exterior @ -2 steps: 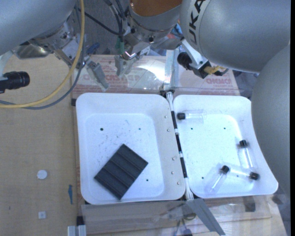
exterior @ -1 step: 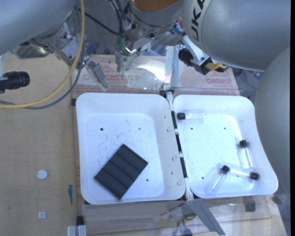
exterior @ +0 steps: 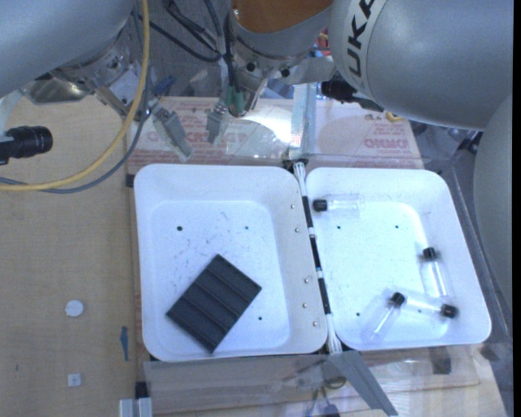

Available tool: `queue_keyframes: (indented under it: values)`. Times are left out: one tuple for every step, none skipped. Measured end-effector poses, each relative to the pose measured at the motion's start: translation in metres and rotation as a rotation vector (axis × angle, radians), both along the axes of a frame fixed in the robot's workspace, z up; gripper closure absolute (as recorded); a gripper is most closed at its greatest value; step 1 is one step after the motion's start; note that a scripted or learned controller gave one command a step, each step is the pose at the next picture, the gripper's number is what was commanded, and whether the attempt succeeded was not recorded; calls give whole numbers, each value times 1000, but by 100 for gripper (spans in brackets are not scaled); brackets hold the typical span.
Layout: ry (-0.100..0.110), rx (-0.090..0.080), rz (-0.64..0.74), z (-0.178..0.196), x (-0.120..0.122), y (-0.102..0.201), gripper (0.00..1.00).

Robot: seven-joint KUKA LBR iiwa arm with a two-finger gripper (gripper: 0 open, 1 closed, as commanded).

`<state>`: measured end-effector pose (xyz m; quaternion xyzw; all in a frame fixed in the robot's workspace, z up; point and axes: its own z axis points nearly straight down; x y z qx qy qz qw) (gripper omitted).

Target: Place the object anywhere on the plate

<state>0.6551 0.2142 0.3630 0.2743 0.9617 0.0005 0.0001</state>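
On my feed the arm (exterior: 423, 57) is the largest thing, a grey bulk across the top right with the orange band (exterior: 277, 15) at the top centre. Below it I count two white bins side by side, touching along their inner rims: the left bin (exterior: 151, 244) and the right bin (exterior: 464, 244).

In the left bin I see one dark ribbed plate (exterior: 214, 302), lying flat and turned at an angle in the near half, with nothing on it.

The gripper (exterior: 195, 126) hangs above the bench past the far rim of the left bin. I read it as released: its two fingers (exterior: 173, 132) are spread apart and nothing sits between them.

The objects are all in the right bin, well apart from the gripper and across the dividing rims from the plate. I count four clear vials with black caps, all lying on their sides. The far vial (exterior: 337, 205) is near the far-left corner and is the closest to the gripper. The right-hand vial (exterior: 434, 274) lies along the right wall. Two more lie near the front: the slanted vial (exterior: 385, 314) and the front vial (exterior: 423, 306), close together, and I cannot tell whether they touch.

On the bench (exterior: 57, 269) left of the bins I see one small white disc (exterior: 74, 308).
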Motion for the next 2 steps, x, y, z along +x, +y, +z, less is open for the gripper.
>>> queue_keyframes:
  values:
    - [0,0,-196,-10,4,10,100]
    - [-4,2,-490,5,-1,6,100]
